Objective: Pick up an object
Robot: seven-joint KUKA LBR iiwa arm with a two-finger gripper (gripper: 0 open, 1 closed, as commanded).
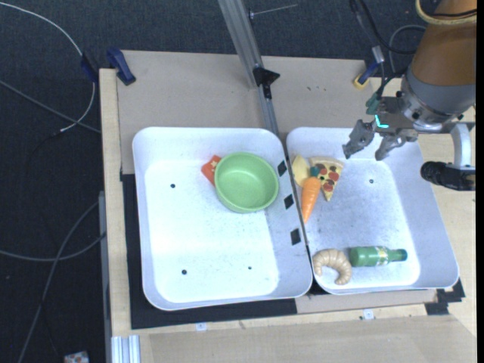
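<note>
My gripper [371, 144] hangs open over the far part of the right bin [393, 218], its two dark fingers spread with nothing between them. To its left, against the bin's left wall, lie a pizza slice [327, 177], an orange carrot [309, 196] and a pale yellow piece [300, 169]. Near the bin's front edge rest a green bottle [376, 257] on its side and a tan croissant [333, 266]. In the left bin [189, 248] a green bowl [246, 181] sits over a red object [210, 169].
A metal pole [242, 36] slants from the top down to the gap between the bins. Blue clamps [119, 66] hold the bench board at the back corners. The right bin's middle floor [370, 210] is bare white.
</note>
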